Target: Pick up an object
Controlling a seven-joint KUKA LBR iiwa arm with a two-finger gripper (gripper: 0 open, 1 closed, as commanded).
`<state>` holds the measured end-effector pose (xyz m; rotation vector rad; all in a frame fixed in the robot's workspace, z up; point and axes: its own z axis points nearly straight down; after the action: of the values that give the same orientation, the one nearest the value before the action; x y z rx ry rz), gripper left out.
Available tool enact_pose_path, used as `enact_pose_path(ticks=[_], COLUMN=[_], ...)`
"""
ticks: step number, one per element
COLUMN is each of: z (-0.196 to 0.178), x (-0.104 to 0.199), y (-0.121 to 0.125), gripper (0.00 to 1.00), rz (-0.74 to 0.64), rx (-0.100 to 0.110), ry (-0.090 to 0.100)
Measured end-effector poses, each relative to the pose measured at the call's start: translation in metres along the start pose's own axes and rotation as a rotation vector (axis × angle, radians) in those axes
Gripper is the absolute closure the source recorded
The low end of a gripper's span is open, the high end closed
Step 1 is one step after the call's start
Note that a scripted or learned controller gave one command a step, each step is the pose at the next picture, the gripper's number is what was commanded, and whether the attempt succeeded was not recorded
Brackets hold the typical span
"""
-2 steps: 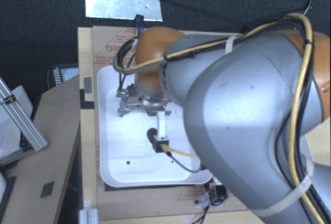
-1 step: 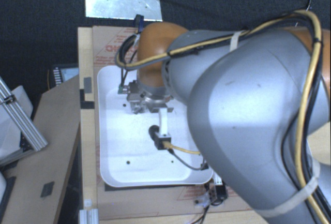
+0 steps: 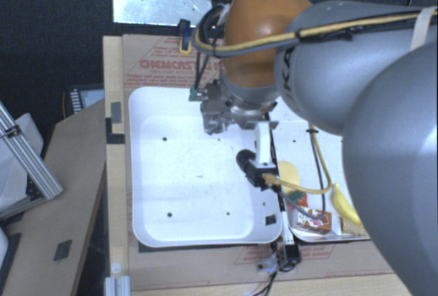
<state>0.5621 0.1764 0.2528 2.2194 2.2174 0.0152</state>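
A cardboard-covered tabletop (image 3: 171,62) carries two white bins. The left bin (image 3: 178,219) lies under the gripper (image 3: 215,120), which hangs over its far right part. In the right bin (image 3: 301,134), a yellow banana (image 3: 345,209) lies beside a printed orange packet (image 3: 311,219).

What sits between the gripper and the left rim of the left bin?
In the camera view, bare white floor of the left bin, dotted with a few small dark holes, runs from the gripper to that rim; no object lies there.
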Motion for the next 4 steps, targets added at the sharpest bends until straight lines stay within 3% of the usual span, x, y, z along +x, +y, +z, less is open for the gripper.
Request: enact_pose_path(ticks=[1,2,3,4], z=[0.068,-0.103,0.074,-0.05], x=[0.061,0.044,0.035,0.06], y=[-0.016,0.085,0.098,0.094], gripper=[1.0,1.0,1.0,1.0], rz=[-0.01,-0.005,0.0,-0.008], rx=[0.015,-0.014,0.021,-0.002], ry=[-0.003,0.001,-0.008,0.001])
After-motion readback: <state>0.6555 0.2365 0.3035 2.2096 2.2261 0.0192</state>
